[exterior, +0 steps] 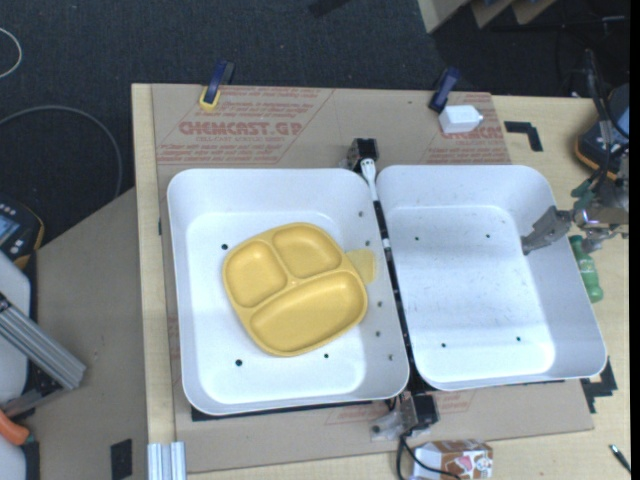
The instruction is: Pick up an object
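A yellow three-section plate (295,288) lies flat in the left bin (190,228), slightly right of its middle. A small pale yellow piece (363,265) peeks out at the plate's right edge. My gripper (548,230) hangs over the right bin's (470,348) far right rim, well away from the plate. Nothing is visible in its grasp. A slim green object (588,268) lies along that rim just below the gripper.
A black divider strip (385,258) runs between the two bins. A white block (460,119) and clamps (214,86) sit on the cardboard behind the bins. Cables and a small box (455,460) lie at the bench's front edge.
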Controlling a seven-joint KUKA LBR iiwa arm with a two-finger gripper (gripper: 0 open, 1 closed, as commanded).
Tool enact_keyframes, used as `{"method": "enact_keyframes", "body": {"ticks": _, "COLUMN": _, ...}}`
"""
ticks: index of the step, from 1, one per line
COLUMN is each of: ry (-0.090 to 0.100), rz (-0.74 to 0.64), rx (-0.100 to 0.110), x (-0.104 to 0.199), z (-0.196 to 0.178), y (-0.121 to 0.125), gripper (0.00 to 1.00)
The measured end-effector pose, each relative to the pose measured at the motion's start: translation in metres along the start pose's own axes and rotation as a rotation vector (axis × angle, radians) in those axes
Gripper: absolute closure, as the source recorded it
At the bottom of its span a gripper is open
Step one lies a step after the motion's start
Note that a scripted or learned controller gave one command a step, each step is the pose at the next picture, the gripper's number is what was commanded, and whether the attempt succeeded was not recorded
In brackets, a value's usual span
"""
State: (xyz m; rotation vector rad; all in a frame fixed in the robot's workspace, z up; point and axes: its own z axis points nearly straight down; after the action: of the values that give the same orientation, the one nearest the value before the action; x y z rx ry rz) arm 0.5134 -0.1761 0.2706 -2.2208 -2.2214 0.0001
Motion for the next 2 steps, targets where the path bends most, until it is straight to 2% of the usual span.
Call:
{"method": "enact_keyframes", "body": {"ticks": 1, "ry": -0.004, "rz": -0.005, "rx": -0.016, "x": 0.042, "z": -0.182, "y": -0.034, "gripper": 0.0}}
{"method": "enact_keyframes", "body": {"ticks": 2, "ry": -0.008, "rz": 0.005, "rx": -0.014, "x": -0.014, "z": -0.268, "y": -0.034, "gripper": 0.0}}
